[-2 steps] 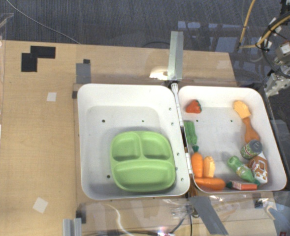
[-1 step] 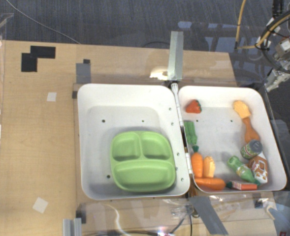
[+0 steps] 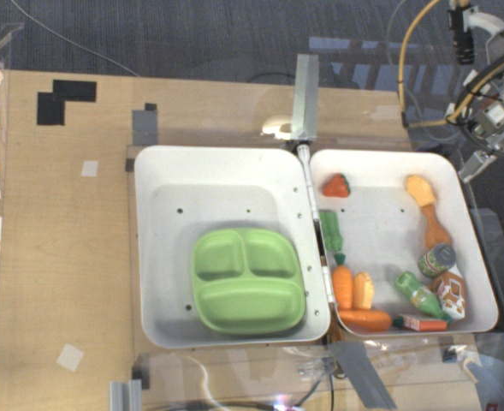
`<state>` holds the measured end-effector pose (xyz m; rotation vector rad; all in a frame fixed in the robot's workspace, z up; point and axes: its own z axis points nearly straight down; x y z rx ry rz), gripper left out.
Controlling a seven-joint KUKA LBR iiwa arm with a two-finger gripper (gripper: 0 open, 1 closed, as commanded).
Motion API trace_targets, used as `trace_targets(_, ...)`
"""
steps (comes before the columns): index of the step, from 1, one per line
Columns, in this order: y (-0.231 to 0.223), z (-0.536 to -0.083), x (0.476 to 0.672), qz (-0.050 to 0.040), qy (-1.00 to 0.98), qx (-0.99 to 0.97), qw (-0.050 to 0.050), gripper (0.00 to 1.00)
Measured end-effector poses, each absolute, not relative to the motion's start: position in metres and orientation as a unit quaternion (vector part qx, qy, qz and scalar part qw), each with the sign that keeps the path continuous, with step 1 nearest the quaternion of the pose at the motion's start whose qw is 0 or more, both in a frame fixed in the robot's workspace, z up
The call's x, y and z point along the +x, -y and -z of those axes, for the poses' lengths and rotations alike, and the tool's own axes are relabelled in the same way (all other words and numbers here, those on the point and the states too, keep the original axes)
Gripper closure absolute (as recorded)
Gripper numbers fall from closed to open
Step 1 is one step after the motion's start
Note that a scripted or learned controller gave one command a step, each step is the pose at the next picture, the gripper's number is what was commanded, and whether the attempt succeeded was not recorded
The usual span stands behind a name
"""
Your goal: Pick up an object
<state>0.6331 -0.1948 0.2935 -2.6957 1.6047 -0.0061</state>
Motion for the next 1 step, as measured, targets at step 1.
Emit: trace_targets(1, 0.1922, -0.2987, 0.6654, 0.0030, -0.463, -0.886, 0.003, 1.00)
